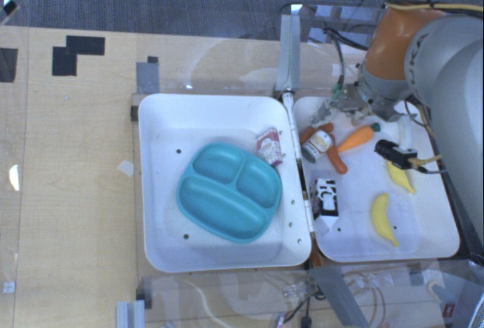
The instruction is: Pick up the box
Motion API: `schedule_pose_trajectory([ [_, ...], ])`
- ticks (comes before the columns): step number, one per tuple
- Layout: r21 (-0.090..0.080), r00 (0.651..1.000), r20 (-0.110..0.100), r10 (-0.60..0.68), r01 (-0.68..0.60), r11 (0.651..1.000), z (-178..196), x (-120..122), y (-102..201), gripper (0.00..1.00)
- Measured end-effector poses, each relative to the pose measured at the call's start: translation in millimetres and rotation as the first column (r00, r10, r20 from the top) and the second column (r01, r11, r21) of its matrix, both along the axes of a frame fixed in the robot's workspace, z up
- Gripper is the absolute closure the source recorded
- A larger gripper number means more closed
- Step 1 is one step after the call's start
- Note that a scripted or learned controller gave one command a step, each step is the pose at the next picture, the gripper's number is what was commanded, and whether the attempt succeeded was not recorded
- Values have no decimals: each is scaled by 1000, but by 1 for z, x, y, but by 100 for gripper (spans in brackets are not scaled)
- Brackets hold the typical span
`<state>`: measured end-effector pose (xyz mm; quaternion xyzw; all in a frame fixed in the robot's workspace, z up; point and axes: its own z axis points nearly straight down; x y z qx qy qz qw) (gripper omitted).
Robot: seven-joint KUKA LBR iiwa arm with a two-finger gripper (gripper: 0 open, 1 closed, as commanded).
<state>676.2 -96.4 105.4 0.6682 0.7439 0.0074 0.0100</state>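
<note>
The gripper (342,102) hangs over the far left part of the right bin (431,243), just beyond a small bottle (319,142) and a carrot (356,139), and from where I stand I cannot tell how its jaws are set. The box (268,146), a small reddish pack, is in the left bin (162,243), leaning against its right wall just beside the far right corner of the blue divided tray (227,192). So the arm (446,69) is over the wrong bin for the job. To do this well, I reckon it should lift clear of the divider, cross to the left, and come down so one jaw slips between pack and wall. The tilt and the tray's edge leave little room. Two bananas (384,218) and a black-and-white card (326,196) sit well out of the way.
</note>
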Motion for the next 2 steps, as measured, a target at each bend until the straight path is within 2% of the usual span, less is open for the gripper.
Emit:
schedule_pose_trajectory([
  [1, 2, 1000, 6, 6, -6, 1000, 12, 3, 3, 100],
  [2, 2, 997, -17, 77, -77, 997, 147, -7, 54, 100],
])
